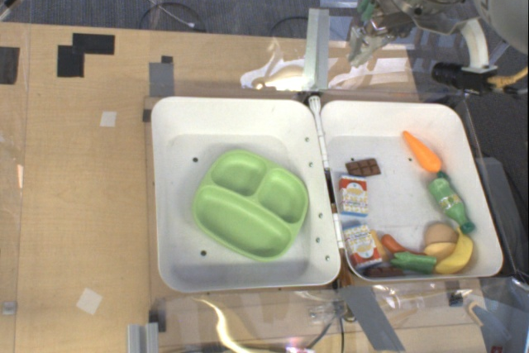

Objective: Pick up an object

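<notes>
Nearest me, the banana (459, 253) and an egg-like thing (440, 236) overlap, half hidden, well below my gripper (362, 48). Its fingers blur together; I can't tell their spread, and nothing shows between them. Closer below lies the orange carrot (421, 151).
</notes>
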{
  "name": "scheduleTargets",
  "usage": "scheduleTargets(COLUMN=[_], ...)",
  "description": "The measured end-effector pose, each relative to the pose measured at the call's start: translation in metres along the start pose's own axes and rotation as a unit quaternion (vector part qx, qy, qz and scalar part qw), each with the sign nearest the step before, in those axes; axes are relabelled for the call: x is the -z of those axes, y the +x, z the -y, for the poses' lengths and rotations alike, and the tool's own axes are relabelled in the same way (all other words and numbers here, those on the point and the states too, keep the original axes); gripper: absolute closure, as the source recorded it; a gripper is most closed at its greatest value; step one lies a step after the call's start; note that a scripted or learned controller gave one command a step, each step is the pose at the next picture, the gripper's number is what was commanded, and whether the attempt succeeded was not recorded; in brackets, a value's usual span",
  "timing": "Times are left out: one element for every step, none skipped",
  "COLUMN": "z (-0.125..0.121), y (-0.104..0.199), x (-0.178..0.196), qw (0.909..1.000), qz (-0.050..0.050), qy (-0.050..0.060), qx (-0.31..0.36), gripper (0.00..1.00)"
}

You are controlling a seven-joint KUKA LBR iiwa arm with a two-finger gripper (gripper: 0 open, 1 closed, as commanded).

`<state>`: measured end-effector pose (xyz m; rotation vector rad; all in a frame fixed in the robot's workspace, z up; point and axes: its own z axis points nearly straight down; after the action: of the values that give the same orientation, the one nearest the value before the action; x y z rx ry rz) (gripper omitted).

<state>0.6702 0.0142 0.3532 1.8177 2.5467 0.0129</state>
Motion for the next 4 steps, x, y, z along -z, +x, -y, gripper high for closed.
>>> scheduleTargets(z=[0.031,0.024,-0.010,-0.032], y=[0.059,-0.008,0.036,0.100], x=[-0.071,-0.046,-0.061,-0.073], qw=[0.9991,0.9975,0.9989,1.0000], qz=[-0.003,-0.001,-0.003,-0.003], qy=[0.007,0.003,0.004,0.004], qx=[-0.041,0.071,0.047,-0.007], gripper=[1.00,1.00,1.00,1.00])
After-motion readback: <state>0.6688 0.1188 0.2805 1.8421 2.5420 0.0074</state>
